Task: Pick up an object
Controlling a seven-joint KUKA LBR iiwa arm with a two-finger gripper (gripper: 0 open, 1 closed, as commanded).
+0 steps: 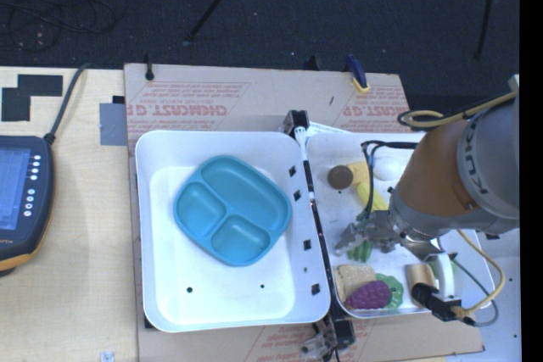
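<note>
On the far left of the tabletop (76, 267) lies a dark handheld control pendant with a blue screen (19, 195). Next comes the left shallow white bin (170, 301), holding a light blue plastic plate with three compartments (232, 209), lying flat. The right shallow white bin (321, 174) holds the small things: a round brown disc (340, 176) beside a yellow piece (362, 181) near the top, a green toy piece (362, 250) in the middle, and a tan waffle-like block (355, 275) with a purple bunch of toy grapes (371, 295) near the bottom edge. The grey arm with its orange band (437, 174) leans in from the right, bent down over this bin. Its jaws (361, 235) hang at the green piece; whether they are apart or together I cannot tell. Nothing looks lifted, so the pick appears not yet done.
</note>
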